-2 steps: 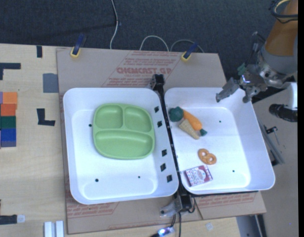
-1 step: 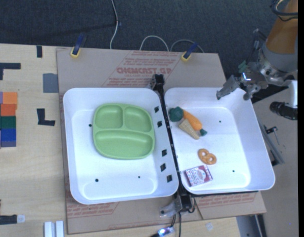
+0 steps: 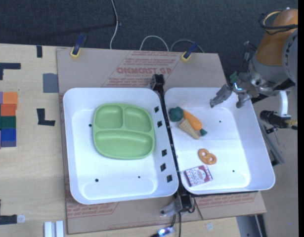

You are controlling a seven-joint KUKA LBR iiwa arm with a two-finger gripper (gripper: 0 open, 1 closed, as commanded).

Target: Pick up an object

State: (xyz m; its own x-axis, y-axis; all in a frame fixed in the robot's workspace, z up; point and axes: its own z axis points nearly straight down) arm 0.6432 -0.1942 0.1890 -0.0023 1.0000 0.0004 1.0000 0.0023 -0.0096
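Your worktop [image 3: 28,181]: pale wood-grain surface. Directly on it, a brown cardboard sheet [image 3: 137,68] with red lettering, clipped at its far edge, carrying two white bins [image 3: 80,184] side by side. At your left edge, stacked coloured blocks [image 3: 6,117] and dark flat shapes [image 3: 43,116].

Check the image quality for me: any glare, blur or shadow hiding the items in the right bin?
Camera view: lighting is even and soft, no glare on the right bin; the carrot, pretzel and small packet read clearly; the gripper looks slightly blurred.
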